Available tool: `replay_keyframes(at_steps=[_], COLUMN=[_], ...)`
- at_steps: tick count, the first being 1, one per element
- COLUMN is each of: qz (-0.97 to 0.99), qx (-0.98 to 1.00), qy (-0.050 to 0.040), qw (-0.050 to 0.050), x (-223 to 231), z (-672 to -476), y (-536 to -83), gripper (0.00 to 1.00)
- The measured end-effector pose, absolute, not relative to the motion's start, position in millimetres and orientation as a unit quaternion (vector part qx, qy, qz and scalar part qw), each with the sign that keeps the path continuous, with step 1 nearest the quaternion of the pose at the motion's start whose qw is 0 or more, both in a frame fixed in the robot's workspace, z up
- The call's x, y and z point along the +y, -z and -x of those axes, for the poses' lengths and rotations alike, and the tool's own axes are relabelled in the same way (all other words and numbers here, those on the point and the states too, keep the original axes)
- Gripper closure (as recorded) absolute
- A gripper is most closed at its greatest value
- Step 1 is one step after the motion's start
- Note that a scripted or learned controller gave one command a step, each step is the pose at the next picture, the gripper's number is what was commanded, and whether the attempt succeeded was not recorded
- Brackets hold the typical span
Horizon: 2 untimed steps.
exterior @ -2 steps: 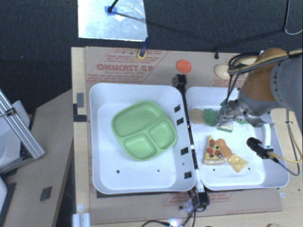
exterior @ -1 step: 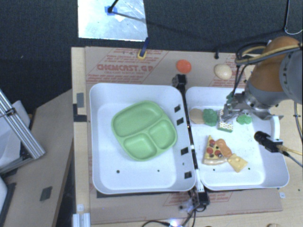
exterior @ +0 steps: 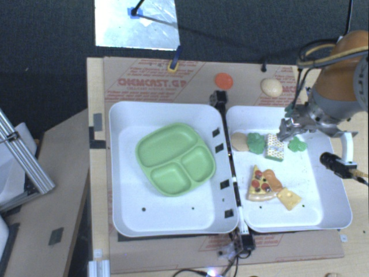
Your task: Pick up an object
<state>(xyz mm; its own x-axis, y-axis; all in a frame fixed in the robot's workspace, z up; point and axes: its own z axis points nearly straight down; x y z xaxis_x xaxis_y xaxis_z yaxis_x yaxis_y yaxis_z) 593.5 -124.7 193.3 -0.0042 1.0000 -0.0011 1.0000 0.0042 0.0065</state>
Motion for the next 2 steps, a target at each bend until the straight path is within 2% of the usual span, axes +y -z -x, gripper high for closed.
replay_keyframes(at_steps=[1, 2], qz=[-0.705, -0.704], qx=[0.709, 0.711], qy=[-0.0014, -0.0019], qw=[0.002, 0.001], x=[-125, -75], z=[-594.7, -607.8], y=[-226, -236], gripper=[1.0, 1.0])
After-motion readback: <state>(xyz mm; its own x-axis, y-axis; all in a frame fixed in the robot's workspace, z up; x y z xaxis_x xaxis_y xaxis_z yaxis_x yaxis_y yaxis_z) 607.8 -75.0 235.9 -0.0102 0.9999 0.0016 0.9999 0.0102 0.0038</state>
